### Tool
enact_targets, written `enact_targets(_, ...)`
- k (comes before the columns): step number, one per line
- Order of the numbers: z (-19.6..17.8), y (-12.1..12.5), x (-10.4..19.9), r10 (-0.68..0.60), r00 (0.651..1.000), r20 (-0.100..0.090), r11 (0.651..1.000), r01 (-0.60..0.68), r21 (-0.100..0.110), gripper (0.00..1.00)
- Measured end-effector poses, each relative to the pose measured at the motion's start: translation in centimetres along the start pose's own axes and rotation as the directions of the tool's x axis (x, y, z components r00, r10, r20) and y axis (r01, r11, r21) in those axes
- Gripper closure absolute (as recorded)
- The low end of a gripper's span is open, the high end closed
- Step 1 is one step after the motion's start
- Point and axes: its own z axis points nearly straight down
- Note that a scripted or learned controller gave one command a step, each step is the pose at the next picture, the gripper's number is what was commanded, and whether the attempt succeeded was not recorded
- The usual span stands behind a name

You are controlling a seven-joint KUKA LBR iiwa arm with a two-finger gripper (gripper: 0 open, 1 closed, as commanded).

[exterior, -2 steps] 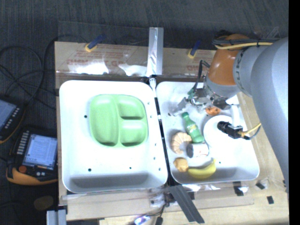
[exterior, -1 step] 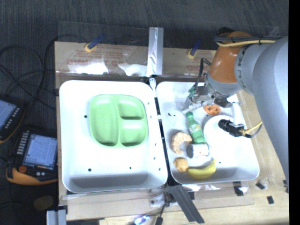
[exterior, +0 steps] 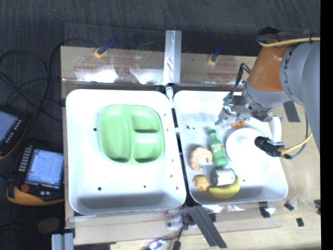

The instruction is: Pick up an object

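Two bins sit side by side on the surface [exterior: 70,61], and we take them left to right. We find the left bin [exterior: 83,186] holding a green tray [exterior: 130,133] and nothing graspable beside it. We find the right bin [exterior: 270,186] holding a pastry [exterior: 198,158], a small roll [exterior: 200,182], a green bottle [exterior: 217,149], a can [exterior: 222,177], a banana [exterior: 225,191] and a white plate [exterior: 243,146].

The tool [exterior: 232,115] hangs over the upper part of this bin. Whether it is open or closed we cannot tell. A small orange item [exterior: 238,123] lies just below it, touching or nearly so; we cannot say which.

The bottle lies below and to the left of the tool, near it. Its long axis runs up and down the view, cap toward the tool. We judge a short reach down and left would serve.
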Motion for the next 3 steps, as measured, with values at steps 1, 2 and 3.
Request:
enact_targets(1, 0.0, 0.0, 0.0, 0.000, 1.000, 0.000, 1.000, 0.000, 0.000, 0.00)
enact_targets(2, 6.1, -2.6, 3.0, -0.078, 0.997, 0.006, 0.997, 0.078, -0.013, 0.00)
enact_targets(3, 5.1, -2.5, 3.1, -0.078, 0.997, 0.003, 0.997, 0.078, -0.015, 1.00)
